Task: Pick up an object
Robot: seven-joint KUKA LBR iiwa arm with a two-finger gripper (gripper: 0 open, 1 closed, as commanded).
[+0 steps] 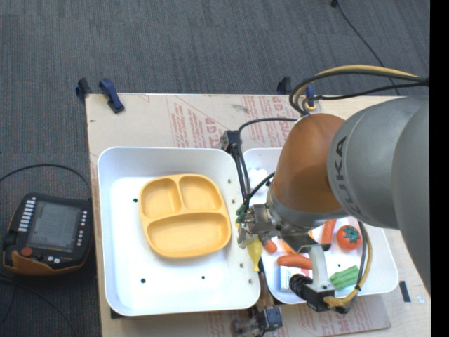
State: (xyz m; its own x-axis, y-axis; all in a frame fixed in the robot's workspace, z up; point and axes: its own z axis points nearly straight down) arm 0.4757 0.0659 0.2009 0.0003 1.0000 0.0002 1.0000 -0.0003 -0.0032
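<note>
My arm point(351, 167) comes in from the right and sits low over the right bin point(382, 276), covering most of it, so there's not much open room on that side. My gripper point(254, 236) is down near that bin's left edge, right by the wall where the two bins meet. I honestly can't tell whether it's released, clenched or grasping anything, the wrist hides that part.

The left bin point(119, 258) has way more free space: just a yellow divided plate point(186, 215) sitting roughly in the middle, with bare white floor all around it, widest along the near side and the left.

What peeks out from under me in the right bin: a tomato point(349, 236) near the right side, an orange carrot-like piece point(295, 261) lying roughly left-right, another orange piece point(327, 231) standing more up-down beside the tomato, and a green item point(344, 277) angled along the near edge. They're all close together.

Readable writing: "KUKA" on my grey link, running vertically. The cardboard point(196, 121) under the bins has red printing, but it's upside down and I can't make it out.

A teach pendant point(48, 232) lies on the carpet to the left, well apart from the bench.
</note>
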